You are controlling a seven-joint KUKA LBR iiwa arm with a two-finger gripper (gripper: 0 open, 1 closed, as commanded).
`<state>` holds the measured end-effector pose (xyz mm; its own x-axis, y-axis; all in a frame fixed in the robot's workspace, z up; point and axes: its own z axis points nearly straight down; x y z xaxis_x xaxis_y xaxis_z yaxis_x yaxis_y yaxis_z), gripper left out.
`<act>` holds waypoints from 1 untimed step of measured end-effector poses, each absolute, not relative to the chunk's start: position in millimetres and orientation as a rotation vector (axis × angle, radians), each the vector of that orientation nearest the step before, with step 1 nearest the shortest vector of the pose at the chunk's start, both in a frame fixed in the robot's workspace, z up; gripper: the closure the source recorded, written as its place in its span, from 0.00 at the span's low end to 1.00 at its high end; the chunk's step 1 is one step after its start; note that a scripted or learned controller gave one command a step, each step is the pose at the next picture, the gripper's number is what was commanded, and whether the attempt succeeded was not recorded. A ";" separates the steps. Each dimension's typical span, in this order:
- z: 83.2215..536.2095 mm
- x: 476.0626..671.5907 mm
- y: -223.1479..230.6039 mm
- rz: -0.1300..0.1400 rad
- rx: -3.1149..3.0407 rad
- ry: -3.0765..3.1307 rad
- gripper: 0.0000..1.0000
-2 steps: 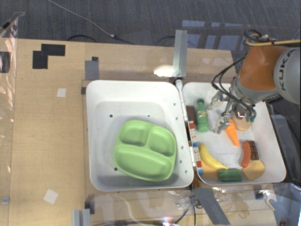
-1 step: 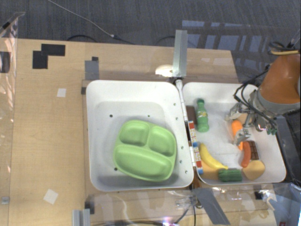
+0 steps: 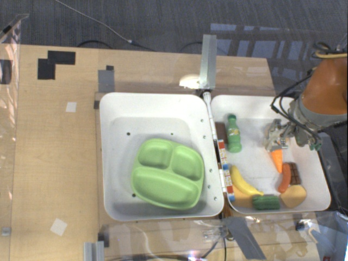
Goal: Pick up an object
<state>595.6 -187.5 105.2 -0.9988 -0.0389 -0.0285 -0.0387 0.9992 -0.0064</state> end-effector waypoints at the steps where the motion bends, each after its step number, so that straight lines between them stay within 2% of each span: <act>1: 104.6 595.4 -187.2 -0.008 -0.061 3.113 0.00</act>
